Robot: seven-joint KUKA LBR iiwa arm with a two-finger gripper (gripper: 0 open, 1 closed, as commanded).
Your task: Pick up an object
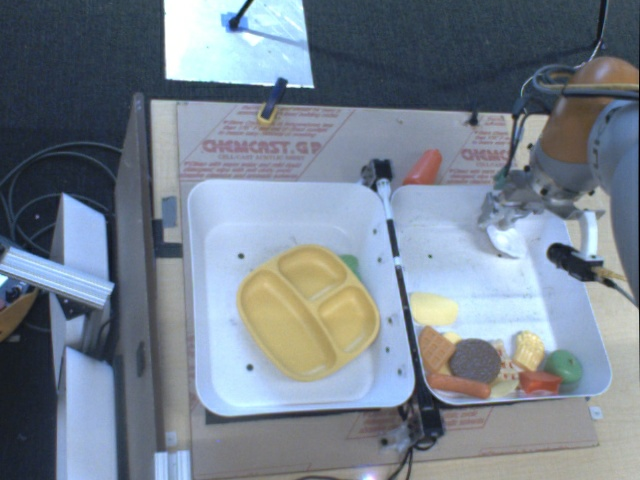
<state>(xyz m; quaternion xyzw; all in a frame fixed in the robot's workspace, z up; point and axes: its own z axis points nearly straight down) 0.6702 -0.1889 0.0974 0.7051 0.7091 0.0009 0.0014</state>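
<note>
Toy food (480,360) sits heaped in the right bin's (590,318) lower corner, down-frame and slightly left of the gripper (502,230), which hangs near the bin's upper edge; finger state unclear.

Light wooden bench (170,298) covered by a pinkish-brown printed cardboard sheet (300,138) with red lettering. Two shallow white plastic bins sit on the sheet side by side, touching along the middle seam: left white bin (215,268), right white bin (560,268). A black clip strip (392,248) runs along the seam between them. On the cardboard behind the bins: small yellow-and-blue clamp (270,108) near the far edge, and an orange carrot-shaped toy (424,166) lying just beside the right bin's back-left corner. Grey vertical panel (128,288) stands along the bench's left edge. Dark carpet floor (70,58) surrounds the bench.
</note>
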